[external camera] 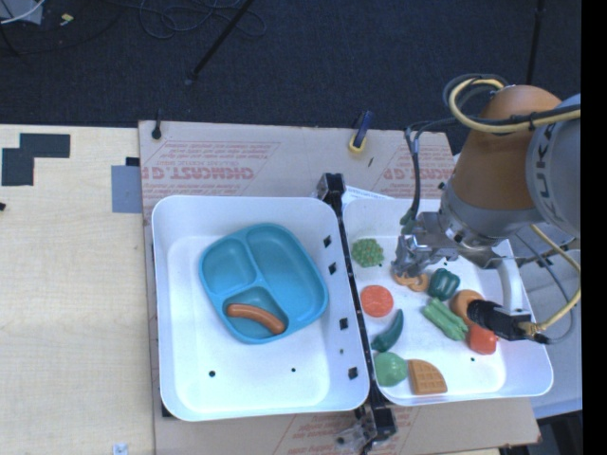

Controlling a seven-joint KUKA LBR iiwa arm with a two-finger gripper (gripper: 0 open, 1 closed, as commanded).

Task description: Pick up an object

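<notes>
Camera view: left of the divider (343, 282), the left bin (180, 368) holds a blue tray (275, 263) with a sausage (254, 318) in its near compartment. Right of the divider lie broccoli (367, 251), a tomato slice (377, 300), a green pepper (390, 331) and a waffle (428, 378). Farther right, the gripper (411, 262) hangs over an orange piece (413, 278); its opening and any hold cannot be told.
</notes>
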